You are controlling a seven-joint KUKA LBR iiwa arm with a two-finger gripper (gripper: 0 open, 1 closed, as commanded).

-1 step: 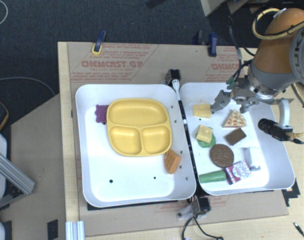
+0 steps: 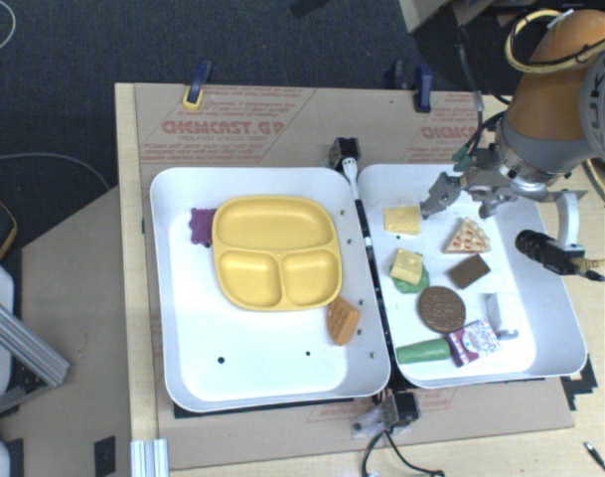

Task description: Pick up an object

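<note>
Two white bins sit side by side on my desk [image 2: 282, 117], and I see the tool [image 2: 468, 195] hanging over the far part of the right bin [image 2: 555, 311], its two fingers spread apart with nothing between them. One finger [image 2: 437, 196] points toward the bin's far left corner, the other [image 2: 494, 201] sits just above the pizza slice [image 2: 468, 237]. The arm [image 2: 552, 87] comes in from the desk's right edge, orange band up top. Candidates to pick all lie in the right bin: a pale yellow cheese block [image 2: 402, 220] near the far left corner, just beside the nearer finger; the pizza slice right of it; a brown square [image 2: 469, 270] under the slice; a yellow cube on a green base [image 2: 408, 269] by the left wall; a round brown cookie [image 2: 441, 308] in the middle; a green stick [image 2: 422, 350] along the near edge; a red and white packet [image 2: 475, 341] touching the stick's right end, with a small grey piece [image 2: 494, 312] just beside it. The left bin [image 2: 183, 296] holds a yellow divided plate [image 2: 277, 249] in its far half, a purple item [image 2: 200, 225] tucked against the plate's left edge, and a tan cracker [image 2: 344, 320] near the right wall, by the plate's near right corner.
</note>
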